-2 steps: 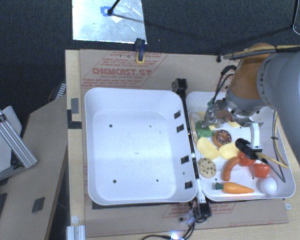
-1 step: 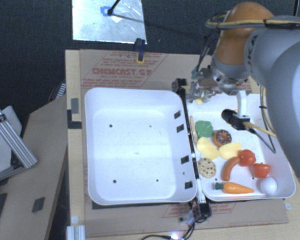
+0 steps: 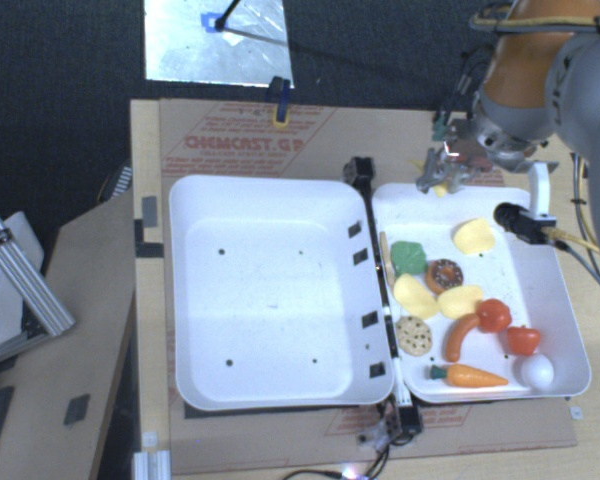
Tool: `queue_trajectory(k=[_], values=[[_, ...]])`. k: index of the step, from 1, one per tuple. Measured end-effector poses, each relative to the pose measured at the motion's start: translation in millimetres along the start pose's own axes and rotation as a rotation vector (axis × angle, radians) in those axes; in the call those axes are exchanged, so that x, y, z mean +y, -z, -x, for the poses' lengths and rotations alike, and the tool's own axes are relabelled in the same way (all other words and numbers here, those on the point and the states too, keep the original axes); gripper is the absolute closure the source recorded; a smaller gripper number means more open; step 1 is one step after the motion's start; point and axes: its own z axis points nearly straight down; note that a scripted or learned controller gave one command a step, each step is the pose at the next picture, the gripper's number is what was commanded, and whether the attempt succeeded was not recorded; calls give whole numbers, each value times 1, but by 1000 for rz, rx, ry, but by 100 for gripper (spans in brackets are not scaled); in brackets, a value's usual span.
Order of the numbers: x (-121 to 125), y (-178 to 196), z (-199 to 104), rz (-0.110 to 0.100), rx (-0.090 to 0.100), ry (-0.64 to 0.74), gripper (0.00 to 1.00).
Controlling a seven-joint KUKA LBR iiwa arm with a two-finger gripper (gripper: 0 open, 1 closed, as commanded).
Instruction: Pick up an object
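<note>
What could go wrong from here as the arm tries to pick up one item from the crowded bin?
1. The sausage, tomato and yellow pieces lie packed together, so the gripper might nudge neighbours or grab two.
2. The egg looks round and smooth; it could slip or roll against the right bin wall.

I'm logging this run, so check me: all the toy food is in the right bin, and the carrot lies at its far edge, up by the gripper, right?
Not quite. The toy food is all in the right bin, but the carrot lies at its near edge, beside the white egg, not at the far edge by the gripper. The camera view shows it.
</note>
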Motion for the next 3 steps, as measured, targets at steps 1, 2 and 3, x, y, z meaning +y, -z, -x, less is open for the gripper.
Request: queue_trajectory(k=[1,2,3], values=[[-16,39,-50,-1,4,10,100],[-29,-2,-106,-8,4,10,100],[-17,48,-40,1,-1,-2,100]])
